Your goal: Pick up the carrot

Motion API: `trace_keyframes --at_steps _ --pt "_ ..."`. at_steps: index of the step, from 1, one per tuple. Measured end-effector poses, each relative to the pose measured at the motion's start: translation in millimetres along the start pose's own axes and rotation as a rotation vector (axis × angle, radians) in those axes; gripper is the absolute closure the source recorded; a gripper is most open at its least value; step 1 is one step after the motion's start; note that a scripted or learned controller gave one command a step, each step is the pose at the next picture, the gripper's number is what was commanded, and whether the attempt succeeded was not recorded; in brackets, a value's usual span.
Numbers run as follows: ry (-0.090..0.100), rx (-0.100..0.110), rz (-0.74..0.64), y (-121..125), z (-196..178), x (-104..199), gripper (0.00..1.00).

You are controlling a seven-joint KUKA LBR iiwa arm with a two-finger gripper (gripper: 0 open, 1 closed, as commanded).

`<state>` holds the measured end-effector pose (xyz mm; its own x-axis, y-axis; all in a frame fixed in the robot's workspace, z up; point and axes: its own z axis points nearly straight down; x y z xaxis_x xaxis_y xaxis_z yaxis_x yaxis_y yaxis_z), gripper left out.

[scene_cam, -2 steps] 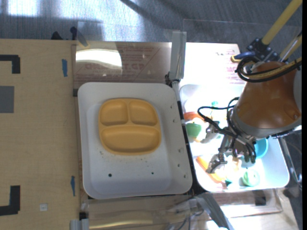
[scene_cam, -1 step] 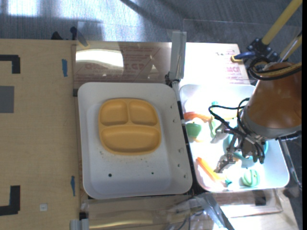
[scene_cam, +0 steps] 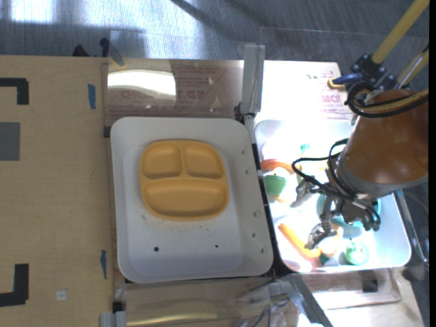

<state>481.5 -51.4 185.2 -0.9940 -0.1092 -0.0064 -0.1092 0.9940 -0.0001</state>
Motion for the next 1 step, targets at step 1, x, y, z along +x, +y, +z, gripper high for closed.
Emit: trace_keyframes --at_steps 1 --pt "-0.002 0.001 -0.023 -4.6 -26.3 -5.7 0.0"
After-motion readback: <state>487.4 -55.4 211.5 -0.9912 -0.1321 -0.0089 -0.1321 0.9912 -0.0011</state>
